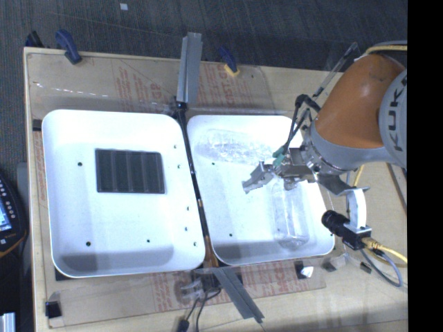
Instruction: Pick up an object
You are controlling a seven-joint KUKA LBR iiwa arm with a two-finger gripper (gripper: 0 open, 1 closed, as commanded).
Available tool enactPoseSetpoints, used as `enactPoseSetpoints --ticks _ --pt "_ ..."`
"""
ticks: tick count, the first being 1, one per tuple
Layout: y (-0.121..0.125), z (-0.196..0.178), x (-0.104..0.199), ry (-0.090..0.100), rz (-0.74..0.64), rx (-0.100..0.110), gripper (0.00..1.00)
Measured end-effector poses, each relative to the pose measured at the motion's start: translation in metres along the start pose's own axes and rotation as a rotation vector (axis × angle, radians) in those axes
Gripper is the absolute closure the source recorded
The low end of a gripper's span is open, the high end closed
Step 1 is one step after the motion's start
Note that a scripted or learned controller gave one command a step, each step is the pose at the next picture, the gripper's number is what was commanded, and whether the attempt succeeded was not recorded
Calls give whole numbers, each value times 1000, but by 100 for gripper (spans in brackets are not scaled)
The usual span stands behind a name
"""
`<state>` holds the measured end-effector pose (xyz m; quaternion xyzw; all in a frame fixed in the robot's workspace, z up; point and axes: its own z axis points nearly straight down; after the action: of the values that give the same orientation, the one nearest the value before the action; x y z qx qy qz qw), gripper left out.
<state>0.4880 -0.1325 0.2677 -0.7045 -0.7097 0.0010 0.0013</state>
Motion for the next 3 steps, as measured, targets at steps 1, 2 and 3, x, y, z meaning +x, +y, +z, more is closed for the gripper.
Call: enactPoseSetpoints --ticks 1,2,3 --pt "15 92 -12 0 -52 1 0" --pt "36 36 -65 -2 246 -2 0" --pt "13 39 -41 0 214 1 0"
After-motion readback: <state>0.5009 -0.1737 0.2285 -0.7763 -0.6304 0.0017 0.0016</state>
